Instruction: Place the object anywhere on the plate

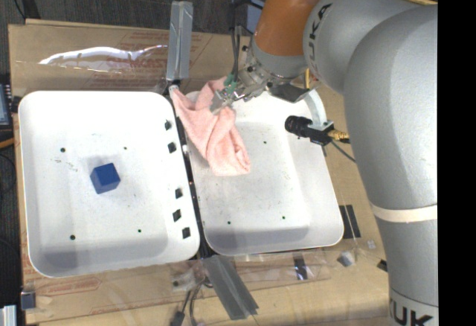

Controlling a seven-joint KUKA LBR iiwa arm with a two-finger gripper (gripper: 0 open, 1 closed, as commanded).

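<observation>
A pink cloth [223, 140] lies bunched in the back left corner of the right bin [282, 205]. One corner of it reaches over the divider between the bins. My gripper [223, 99] is down at the cloth's top edge, and its fingers pinch a raised fold of the fabric, with the rest of the cloth trailing toward the front of the bin. The grey arm with its orange band [286, 16] comes in from the upper right and hides the right bin's back right corner.
A small blue cube [105, 177] sits in the left bin [44, 243], left of centre. A black cable plug [303, 126] juts out from the arm over the right bin. Grey brackets stand behind and in front of the divider.
</observation>
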